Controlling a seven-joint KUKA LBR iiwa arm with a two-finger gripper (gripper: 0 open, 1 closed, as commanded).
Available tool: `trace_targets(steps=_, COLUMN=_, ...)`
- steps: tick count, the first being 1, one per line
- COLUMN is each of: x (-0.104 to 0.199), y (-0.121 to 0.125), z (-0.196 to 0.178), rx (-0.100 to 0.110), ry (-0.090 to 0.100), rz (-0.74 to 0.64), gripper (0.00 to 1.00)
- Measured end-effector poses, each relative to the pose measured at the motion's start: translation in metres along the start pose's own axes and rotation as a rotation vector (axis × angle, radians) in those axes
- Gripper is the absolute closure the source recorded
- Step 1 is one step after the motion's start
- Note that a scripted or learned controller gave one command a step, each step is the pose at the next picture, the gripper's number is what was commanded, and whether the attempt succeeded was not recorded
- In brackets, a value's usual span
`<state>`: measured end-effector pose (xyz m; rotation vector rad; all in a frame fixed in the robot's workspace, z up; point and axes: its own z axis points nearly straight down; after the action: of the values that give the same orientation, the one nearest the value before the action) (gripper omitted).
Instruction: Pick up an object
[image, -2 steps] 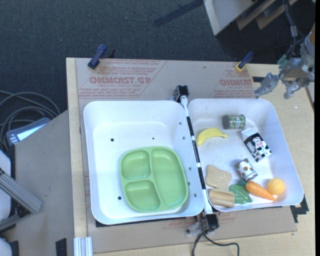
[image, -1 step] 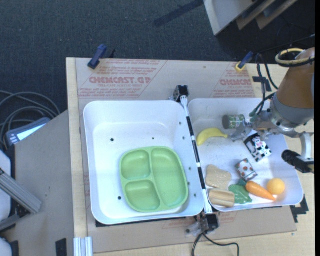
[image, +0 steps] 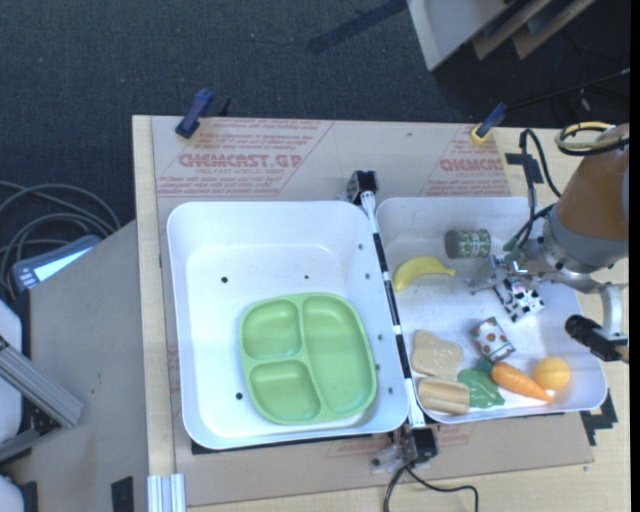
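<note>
Your arm (image: 592, 205) comes in from the right edge, orange band up top, grey wrist below it, angled down and left into the right bin (image: 590, 395). The claw (image: 508, 272) sits low over the middle of that bin, near its back half. You can see metal parts at the tip, but I cannot tell from this angle whether it is spread or pinched, and nothing is clearly gripped.

Just below the claw tip lies a small black-and-white checkered piece (image: 521, 299), touching or nearly touching it; can't tell which. Left of the claw is a banana (image: 421, 270), lying flat near the divider. Behind that, a green can (image: 468, 243) on its side, near the back wall.

Front half of the right bin: a small red-and-white can (image: 491, 339), tilted; a slice of bread (image: 437, 353); a bread roll (image: 444, 396) at the front wall; a green leafy piece (image: 484, 389) just beside the roll; a carrot (image: 522, 381) lying across the leafy piece's edge; an orange (image: 552, 374) touching the carrot's right end.

The left bin (image: 200, 240) holds a green divided tray (image: 306, 357), three compartments, sitting flat toward the front. Both bins sit on the cardboard-topped counter (image: 250, 160), with blue clamps (image: 194, 113) at the back corners.
</note>
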<state>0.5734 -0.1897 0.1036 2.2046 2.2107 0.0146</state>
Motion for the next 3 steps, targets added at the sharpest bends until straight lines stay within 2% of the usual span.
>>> trace_targets(steps=1, x=0.037, y=0.066, z=0.007, rx=0.012, ry=-0.007, rz=-0.003, gripper=0.0)
trace_targets(steps=2, x=0.036, y=0.059, z=0.007, rx=0.002, ry=-0.002, rz=0.002, gripper=0.0)
trace_targets(steps=3, x=0.033, y=-0.001, z=0.005, rx=-0.018, ry=-0.007, rz=0.0, gripper=0.0)
